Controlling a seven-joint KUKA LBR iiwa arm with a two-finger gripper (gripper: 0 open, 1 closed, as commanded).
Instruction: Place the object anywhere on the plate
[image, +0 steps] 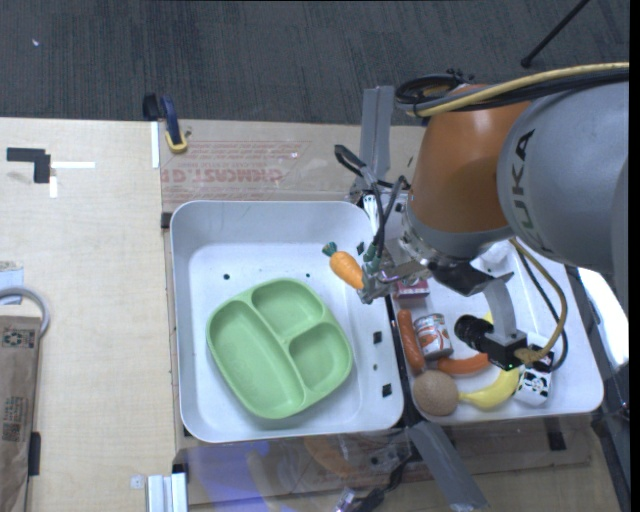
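while i watch from the overhead camera, nearest me the green plate (280, 345) lies in the left bin (190, 300), three compartments, tilted on the diagonal. in the right bin (575, 400) i see a brown round fruit (436, 393), a banana (490, 393), a red sausage-like piece (408, 343), a small can (432, 333) and a black-and-white die (535, 383), all crowded close together. farther back, the toy carrot (346, 267) sits above the left bin's right part, beyond the plate's far corner and apart from it. the gripper (372, 272) is just beside the carrot, on its right, its thin fingers touching or nearly touching the orange body. i cannot tell whether it is open or clamped on the carrot. behind it, the grey arm (560, 150) with its orange band fills the far right.
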